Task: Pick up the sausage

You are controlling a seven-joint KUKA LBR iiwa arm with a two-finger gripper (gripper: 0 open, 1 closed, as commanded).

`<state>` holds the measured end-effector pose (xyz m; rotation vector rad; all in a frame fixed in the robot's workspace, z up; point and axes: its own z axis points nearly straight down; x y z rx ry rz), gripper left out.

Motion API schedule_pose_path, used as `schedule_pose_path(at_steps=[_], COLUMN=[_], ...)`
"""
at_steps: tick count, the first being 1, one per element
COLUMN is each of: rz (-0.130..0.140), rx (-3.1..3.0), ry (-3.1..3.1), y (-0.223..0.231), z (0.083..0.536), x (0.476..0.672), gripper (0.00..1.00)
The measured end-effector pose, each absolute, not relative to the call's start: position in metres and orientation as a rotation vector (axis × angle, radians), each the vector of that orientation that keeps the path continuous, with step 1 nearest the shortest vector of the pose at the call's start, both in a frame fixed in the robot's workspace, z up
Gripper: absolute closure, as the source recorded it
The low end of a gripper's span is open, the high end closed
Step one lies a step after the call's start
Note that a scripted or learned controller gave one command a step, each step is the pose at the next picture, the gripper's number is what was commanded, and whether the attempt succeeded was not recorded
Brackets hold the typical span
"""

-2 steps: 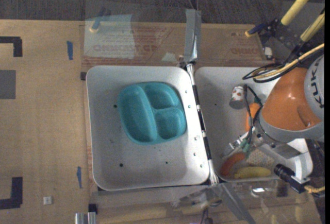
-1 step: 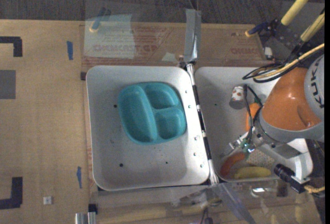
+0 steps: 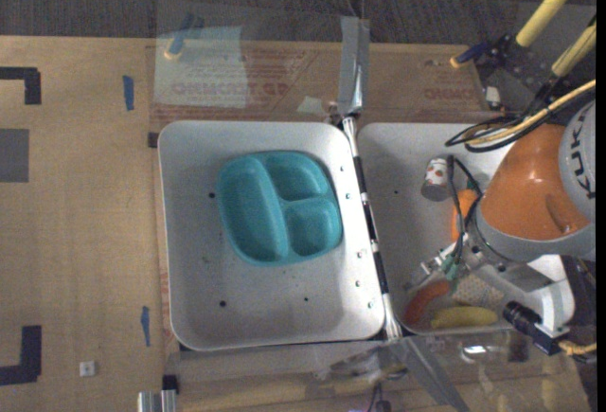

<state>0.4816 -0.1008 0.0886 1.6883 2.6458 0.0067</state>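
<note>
Camera view: reddish sausage (image 3: pixel 428 297) just below fingers (image 3: pixel 453 265); contact unclear.

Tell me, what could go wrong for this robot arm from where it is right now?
1. The gripper hangs over a tight cluster in the right bin: a yellow banana-like piece and a reddish-orange item lie touching, so it might grab the wrong one.
2. That cluster sits against the bin's near wall and corner, so the gripper could bump the rim.
3. The arm covers much of the bin, hiding what lies beneath.
</note>
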Motion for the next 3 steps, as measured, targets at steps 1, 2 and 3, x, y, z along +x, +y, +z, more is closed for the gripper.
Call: schedule_pose_path(at_steps=[1,2,3], rz=[0.007,0.007,0.007], rx=[1.688,1.688,1.688], ry=[2.646,2.646,2.646], y=[-0.1008,-0.1008,-0.1008], z=[0.0886,0.0886,0.0886], x=[0.4816,0.4816,0.4816], gripper=[0.00,0.00,0.00])
